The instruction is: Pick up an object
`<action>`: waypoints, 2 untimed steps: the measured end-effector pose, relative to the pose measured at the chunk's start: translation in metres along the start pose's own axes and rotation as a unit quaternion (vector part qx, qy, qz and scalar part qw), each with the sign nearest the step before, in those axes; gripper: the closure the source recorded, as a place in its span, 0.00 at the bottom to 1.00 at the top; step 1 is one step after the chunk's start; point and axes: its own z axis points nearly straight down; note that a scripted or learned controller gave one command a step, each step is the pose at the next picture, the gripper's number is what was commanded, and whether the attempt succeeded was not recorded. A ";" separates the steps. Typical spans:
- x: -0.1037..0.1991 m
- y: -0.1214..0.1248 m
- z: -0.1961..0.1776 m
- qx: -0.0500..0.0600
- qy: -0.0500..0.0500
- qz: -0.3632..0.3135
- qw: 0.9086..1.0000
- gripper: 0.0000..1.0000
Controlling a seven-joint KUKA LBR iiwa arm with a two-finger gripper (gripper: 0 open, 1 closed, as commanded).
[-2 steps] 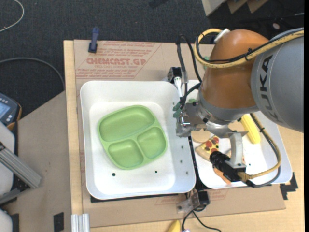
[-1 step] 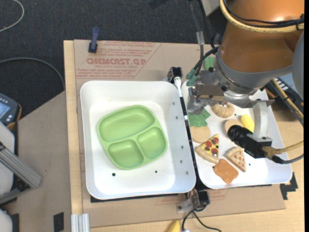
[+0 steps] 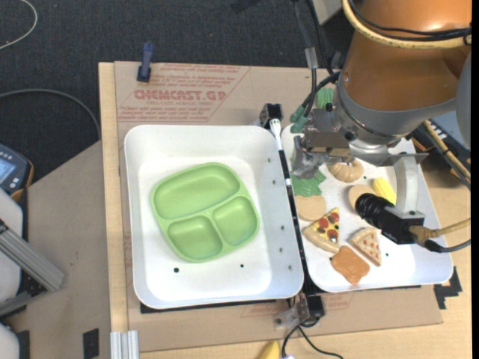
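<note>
The left bin and the right bin sat side by side on a cardboard sheet at mid-frame. A divided tray lay in the left bin's centre. Toward the right bin's left side lay a pizza slice, a second slice just right of it, and a flat piece below both.

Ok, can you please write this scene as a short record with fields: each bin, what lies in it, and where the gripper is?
left bin: holds a green divided plate
right bin: holds toy food pieces
pizza slices: one beside another, near the middle
brown piece: nearest the front edge
round tan piece: by the wall shared with the left bin
yellow piece: toward the right
green leafy piece: under the gripper
gripper: low over the right bin's far left part
grasp: cannot tell
</note>
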 end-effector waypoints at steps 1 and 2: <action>0.000 0.001 -0.010 -0.001 0.000 -0.001 1.000 1.00; 0.001 0.001 -0.020 -0.002 0.000 -0.001 1.000 1.00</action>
